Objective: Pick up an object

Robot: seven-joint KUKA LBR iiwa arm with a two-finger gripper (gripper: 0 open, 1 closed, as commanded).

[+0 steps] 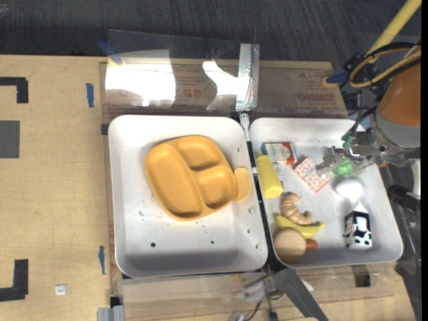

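gripper (340, 160) over right bin (394, 246), beside green object (344, 169)

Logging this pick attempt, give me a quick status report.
Tool low in right bin, upper right corner. Green object beside it, grasp unconfirmed. Red-and-white packet close alongside.

We see the bench (53, 199) carrying two white bins: left bin (127, 199) touching right bin (388, 243). Clear plastic sheet (174, 79) lies just behind left bin.
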